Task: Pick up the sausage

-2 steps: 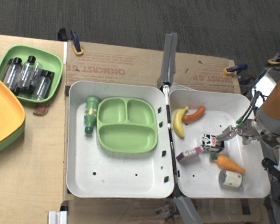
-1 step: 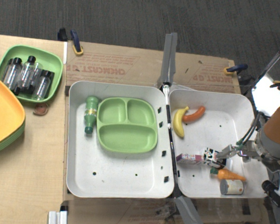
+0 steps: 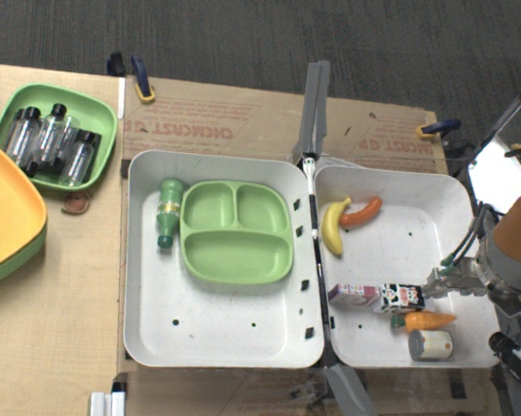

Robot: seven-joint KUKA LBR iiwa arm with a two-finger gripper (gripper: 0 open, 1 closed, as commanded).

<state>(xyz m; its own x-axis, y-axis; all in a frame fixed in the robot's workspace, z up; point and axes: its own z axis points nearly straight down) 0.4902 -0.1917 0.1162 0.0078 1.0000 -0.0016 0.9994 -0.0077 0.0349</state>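
Near bin's top-left, sausage [image 3: 361, 211] touches banana [image 3: 333, 226]; we approach from its free right end. Gripper [image 3: 438, 281] state: cannot tell, w/ nothing seen held.

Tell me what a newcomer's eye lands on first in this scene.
First, the green divided plate in the middle of the left bin, with a green bottle lying along its left side. Next, the right bin, where the yellow banana and the reddish sausage sit together near the top left corner. At the far left of the bench, a green tray of small bottles sits above stacked orange plates.
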